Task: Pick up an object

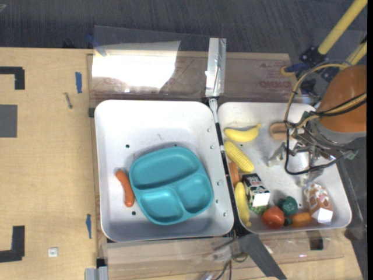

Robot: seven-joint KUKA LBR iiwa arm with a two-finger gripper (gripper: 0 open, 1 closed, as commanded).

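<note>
**Hovering over the right bin, nothing grabbed yet**

Looking at this one, the arm (344, 107) is parked over the right bin (344, 214), up near its far right corner, with cables looping around the wrist. The gripper (300, 150) hangs down into the bin over a bare patch of floor, and honestly I can't tell how it's set, too much cable and metal clutter there. No object looks to be in it.

The stuff to pick from is mostly along the bin's left and near sides: a banana (242, 133) near the top, a corn cob (239, 156) just below it, a small dark carton (256, 190), a tomato (273, 216), something dark green (287, 204) beside it, and a clear packet (317, 198) on the right. The left bin (111, 121) holds a teal divided tray (169, 182) and an orange carrot-ish thing (125, 188) beside it.

My read: still the approach step, target not settled. Next move needs the gripper lined up squarely over one item and dropped low enough. The packet is nearest, but it looks floppy, so the banana might be a safer bet.
</note>
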